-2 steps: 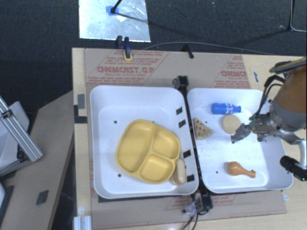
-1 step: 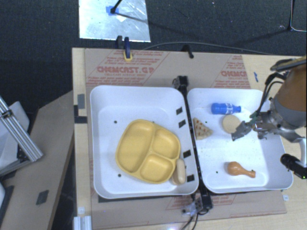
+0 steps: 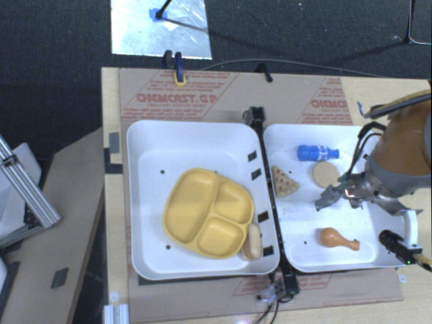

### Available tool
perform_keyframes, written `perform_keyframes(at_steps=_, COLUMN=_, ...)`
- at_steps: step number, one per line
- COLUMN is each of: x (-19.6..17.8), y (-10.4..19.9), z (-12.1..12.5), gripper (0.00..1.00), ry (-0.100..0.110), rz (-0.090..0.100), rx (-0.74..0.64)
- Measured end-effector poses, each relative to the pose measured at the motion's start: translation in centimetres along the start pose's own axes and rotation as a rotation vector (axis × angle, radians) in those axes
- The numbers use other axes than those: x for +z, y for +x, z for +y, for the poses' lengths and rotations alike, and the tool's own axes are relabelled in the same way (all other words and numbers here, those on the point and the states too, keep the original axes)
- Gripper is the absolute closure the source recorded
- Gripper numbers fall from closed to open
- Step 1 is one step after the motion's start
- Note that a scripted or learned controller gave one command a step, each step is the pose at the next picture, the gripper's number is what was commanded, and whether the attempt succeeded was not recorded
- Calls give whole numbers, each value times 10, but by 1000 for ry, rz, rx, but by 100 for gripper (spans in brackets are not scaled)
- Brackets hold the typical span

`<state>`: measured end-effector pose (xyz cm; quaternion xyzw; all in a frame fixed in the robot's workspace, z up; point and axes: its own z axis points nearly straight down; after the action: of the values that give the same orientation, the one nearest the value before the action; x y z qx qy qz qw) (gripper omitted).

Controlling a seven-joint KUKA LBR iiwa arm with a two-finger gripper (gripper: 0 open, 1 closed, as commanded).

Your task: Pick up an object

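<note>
Hovering in the right bin (image 3: 297, 258) at frame right, the gripper (image 3: 332, 198), its state unclear, has picked nothing; the drumstick (image 3: 336, 238) lies below.

Foil-covered square sheet (image 3: 160, 17) on dark carpet, blue-and-yellow clamp (image 3: 177, 67) at printed cardboard (image 3: 202, 94) edge

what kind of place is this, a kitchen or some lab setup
Most likely a robotics lab test bench, not a kitchen: a robot arm reaches over two white bins of toy food, such as a drumstick, set on a protective board.
</note>
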<state>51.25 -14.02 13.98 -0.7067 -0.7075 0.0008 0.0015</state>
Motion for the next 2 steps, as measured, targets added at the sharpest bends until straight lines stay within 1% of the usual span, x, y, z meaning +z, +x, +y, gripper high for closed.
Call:
perform_keyframes(at_steps=1, x=52, y=1, z=0, gripper=0, ry=0, rz=1, rx=0)
perform_keyframes(at_steps=2, x=39, y=0, z=1, gripper=100, ry=-5, rz=-1, rx=-1)
